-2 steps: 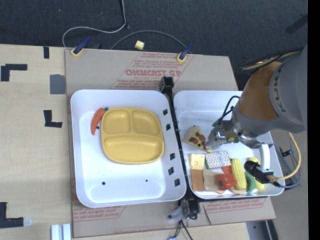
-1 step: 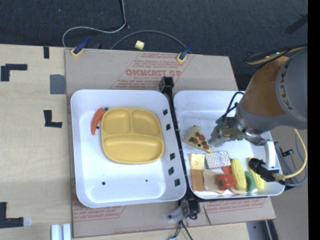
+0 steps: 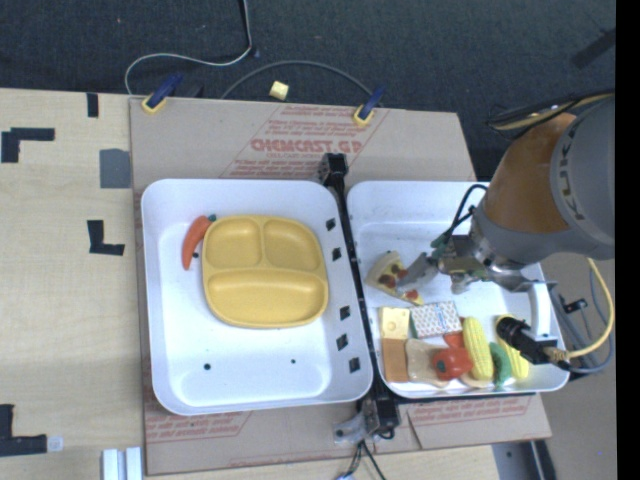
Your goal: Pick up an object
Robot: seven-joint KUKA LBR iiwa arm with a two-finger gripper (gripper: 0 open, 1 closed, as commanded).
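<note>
Camera view: bench [image 3: 60,268] carries two white bins side by side. Left bin [image 3: 165,298] has a yellow divided plate [image 3: 265,270] near its middle, toward the far edge, and a toy carrot [image 3: 194,240] touching the plate's left rim near the bin's far-left corner.

Right bin [image 3: 400,208] holds the clutter. Small tan-and-red toy piece [image 3: 392,275] sits near the bin's left wall, about mid-depth. Along the near edge: yellow block [image 3: 395,323], patterned white block [image 3: 436,319], brown slab [image 3: 397,360], red tomato-like toy [image 3: 452,363], corn cob [image 3: 477,348], all packed touching or just beside each other toward the near-right corner.

Arm [image 3: 545,193] reaches in over the right bin's right edge. Gripper [image 3: 445,258] hangs low over the bin's middle, just right of the tan-and-red piece. Can't tell whether it is spread or closed; nothing seen held.

Likely target, judged: the tan-and-red piece, closest to the gripper tip.

Risks: piece is small and irregular, could slip out or get nudged toward the left wall if the descent is off-centre. Near-edge pile is tight, so a grab there could catch two items or jam on neighbours. Dangling cable [image 3: 465,213] by the wrist could snag.
</note>
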